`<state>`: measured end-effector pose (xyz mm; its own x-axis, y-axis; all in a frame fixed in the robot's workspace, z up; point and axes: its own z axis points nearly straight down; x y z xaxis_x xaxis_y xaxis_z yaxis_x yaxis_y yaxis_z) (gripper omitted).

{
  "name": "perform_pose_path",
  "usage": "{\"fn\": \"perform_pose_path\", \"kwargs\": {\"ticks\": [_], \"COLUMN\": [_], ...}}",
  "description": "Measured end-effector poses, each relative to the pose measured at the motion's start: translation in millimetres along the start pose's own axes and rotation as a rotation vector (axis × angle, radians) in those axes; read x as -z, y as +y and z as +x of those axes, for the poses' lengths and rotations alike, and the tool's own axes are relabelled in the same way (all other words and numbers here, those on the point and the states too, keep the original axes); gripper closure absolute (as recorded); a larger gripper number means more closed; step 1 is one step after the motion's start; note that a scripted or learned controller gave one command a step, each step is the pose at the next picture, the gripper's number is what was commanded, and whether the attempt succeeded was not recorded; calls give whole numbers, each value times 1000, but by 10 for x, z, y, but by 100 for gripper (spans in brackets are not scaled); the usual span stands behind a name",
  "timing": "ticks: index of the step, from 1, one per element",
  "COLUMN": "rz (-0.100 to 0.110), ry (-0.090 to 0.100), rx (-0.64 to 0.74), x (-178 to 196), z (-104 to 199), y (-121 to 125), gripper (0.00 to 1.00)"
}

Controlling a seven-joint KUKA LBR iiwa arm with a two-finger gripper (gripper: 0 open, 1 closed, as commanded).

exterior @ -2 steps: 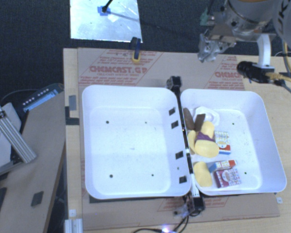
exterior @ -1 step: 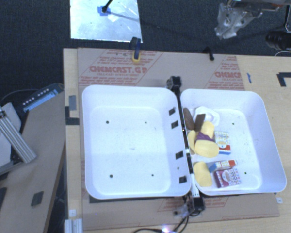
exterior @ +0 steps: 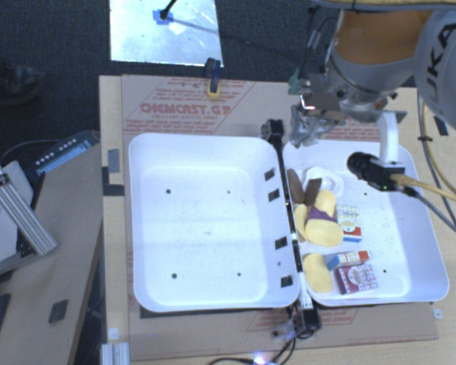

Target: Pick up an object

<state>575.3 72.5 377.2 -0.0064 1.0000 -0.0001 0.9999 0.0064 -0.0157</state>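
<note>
The claw (exterior: 307,131) hangs over the right bin's (exterior: 425,242) far left corner; whether it is clenched, I cannot tell. The yellow toys (exterior: 323,223) lie nearer the camera, along the bin's left wall.

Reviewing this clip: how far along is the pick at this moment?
Nothing looks picked yet. The yellow pieces, the small packets and a brown stick all lie in the right bin. The gripper sits above that bin's far edge, with nothing visible between its fingers. Left to do: descend onto an object, close on it and lift.
</note>
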Motion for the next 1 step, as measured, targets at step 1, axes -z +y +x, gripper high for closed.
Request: {"fn": "perform_pose_path", "kwargs": {"ticks": [1], "rz": [-36], "ry": [6], "rx": [2], "x": [1646], "z": [129], "y": [-617], "gripper": [100]}}
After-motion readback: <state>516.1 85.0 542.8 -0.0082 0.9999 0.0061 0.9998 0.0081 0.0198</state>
